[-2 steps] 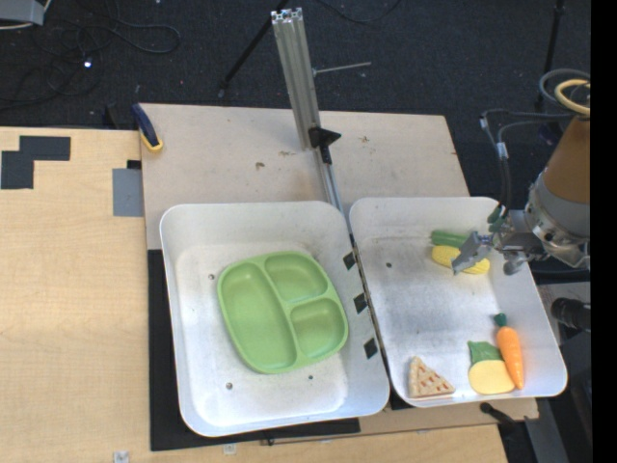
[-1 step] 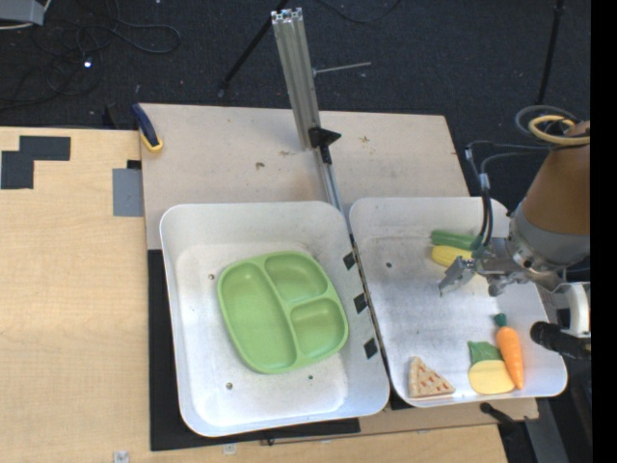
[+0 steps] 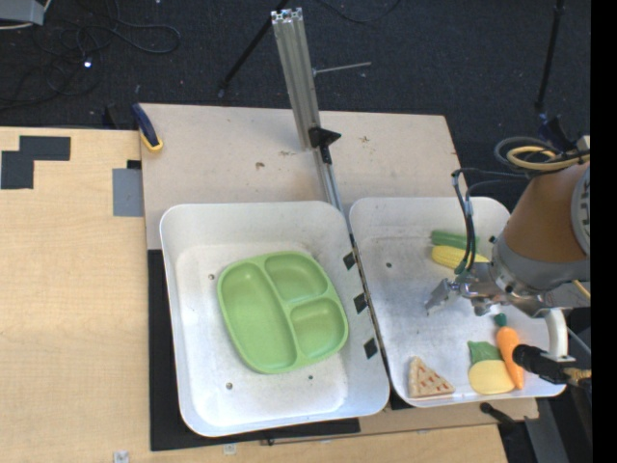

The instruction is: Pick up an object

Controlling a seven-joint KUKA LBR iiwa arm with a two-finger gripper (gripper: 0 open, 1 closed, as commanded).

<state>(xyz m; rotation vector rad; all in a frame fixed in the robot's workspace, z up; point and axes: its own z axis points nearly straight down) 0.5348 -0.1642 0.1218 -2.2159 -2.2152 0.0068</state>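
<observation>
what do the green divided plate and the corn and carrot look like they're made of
Green divided plate: looks like moulded plastic, matte with a soft sheen, one even colour, rounded compartment walls.
Corn and carrot: probably plastic or rubbery toy food, judging by flat saturated colours and smooth simplified shapes; too small to tell which.

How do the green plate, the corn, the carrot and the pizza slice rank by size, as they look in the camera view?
1. Green plate, by far the largest.
2. Corn, though the arm covers part of it, so its place is uncertain.
3. Carrot and pizza slice look about alike; I would not rank them.
</observation>
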